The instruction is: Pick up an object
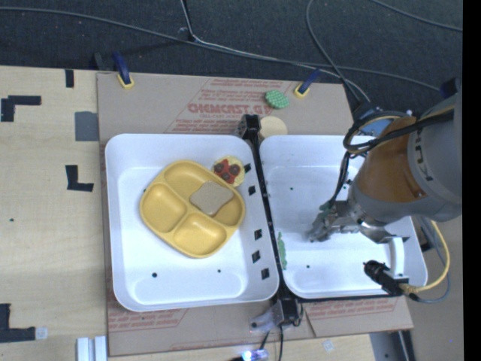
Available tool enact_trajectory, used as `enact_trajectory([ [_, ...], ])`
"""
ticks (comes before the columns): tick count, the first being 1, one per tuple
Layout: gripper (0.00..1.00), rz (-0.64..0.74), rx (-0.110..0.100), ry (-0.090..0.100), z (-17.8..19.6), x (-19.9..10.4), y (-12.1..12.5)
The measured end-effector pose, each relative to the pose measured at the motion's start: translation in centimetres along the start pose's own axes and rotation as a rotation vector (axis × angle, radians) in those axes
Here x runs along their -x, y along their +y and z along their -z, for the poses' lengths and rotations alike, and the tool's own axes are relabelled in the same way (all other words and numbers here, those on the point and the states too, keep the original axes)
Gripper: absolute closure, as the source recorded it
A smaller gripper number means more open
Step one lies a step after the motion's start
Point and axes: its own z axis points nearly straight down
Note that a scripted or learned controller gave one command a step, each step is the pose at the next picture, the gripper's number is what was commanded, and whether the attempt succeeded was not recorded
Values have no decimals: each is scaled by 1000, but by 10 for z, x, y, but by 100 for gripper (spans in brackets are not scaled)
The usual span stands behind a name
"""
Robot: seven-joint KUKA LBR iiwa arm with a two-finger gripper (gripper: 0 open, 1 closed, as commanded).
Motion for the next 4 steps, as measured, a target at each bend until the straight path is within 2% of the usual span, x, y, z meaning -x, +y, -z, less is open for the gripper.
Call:
enact_trajectory([
  [2,100,0,7,-2,106,-5,-7],
  [4,100,5,2,0,126,-100,23],
])
